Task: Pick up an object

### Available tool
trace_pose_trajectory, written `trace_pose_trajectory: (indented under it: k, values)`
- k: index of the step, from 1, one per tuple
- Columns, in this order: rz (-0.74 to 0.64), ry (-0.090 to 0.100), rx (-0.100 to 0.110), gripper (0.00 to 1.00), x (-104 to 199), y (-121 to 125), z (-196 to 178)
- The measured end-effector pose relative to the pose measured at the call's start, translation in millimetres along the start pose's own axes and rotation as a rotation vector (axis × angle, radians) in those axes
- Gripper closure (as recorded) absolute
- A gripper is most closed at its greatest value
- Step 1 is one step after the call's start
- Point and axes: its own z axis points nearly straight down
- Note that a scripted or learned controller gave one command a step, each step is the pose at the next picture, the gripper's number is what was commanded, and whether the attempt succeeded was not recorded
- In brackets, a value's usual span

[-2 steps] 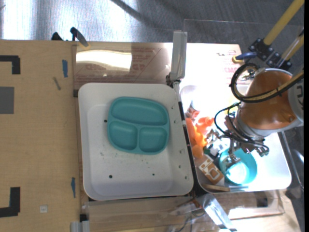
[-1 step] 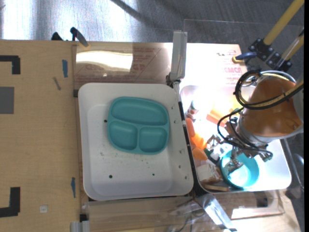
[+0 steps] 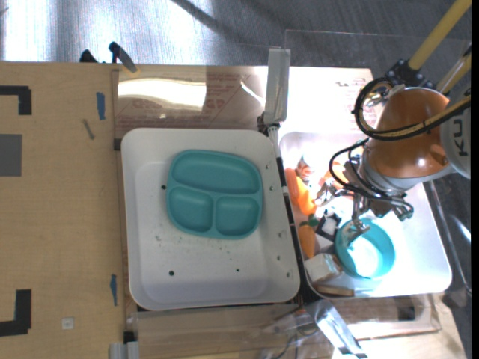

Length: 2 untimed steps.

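Bright glare on right bin (image 3: 438, 223), slightly soft

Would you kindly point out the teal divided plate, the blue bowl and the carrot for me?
teal divided plate (image 3: 215, 194), camera view, its centre where the dividers meet.
blue bowl (image 3: 368, 253), camera view, inner floor.
carrot (image 3: 301, 194), camera view, mid-length of the orange body.

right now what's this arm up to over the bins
The grey and orange arm reaches in from the right and hangs low over the right bin, its pincer just above the rim of a teal bowl. Orange pieces and other small items lie along that bin's left side. The left bin holds a teal divided plate. I can't tell if anything is grasped.
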Motion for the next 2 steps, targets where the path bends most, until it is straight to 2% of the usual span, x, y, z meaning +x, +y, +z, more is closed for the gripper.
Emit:
trace_pose_trajectory:
  k: [1,2]
  values:
    - [-0.06,0.0,-0.004,0.0,-93.7,-45.3,2.5]
    - [-0.015,0.001,-0.003,0.0,-57.8,-115.4,-15.1]
